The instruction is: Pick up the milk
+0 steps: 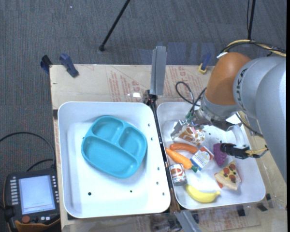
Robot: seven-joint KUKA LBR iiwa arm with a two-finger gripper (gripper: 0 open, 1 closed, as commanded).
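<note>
Camera view, near to far in the right bin [255, 190]: banana [203, 194] at the front, small can [178, 174] and pizza slice [228, 175] behind. Milk [201, 157], a small white carton with blue and red print, lying on its side just right of the carrot [179, 158], long axis slanting from near-left to far-right; print too small to read. Tool [189, 127] farther back over a crumpled packet [191, 134], near the milk but apart; open or closed, cannot tell. "KUKA" partly legible on the arm [253, 88].
</note>
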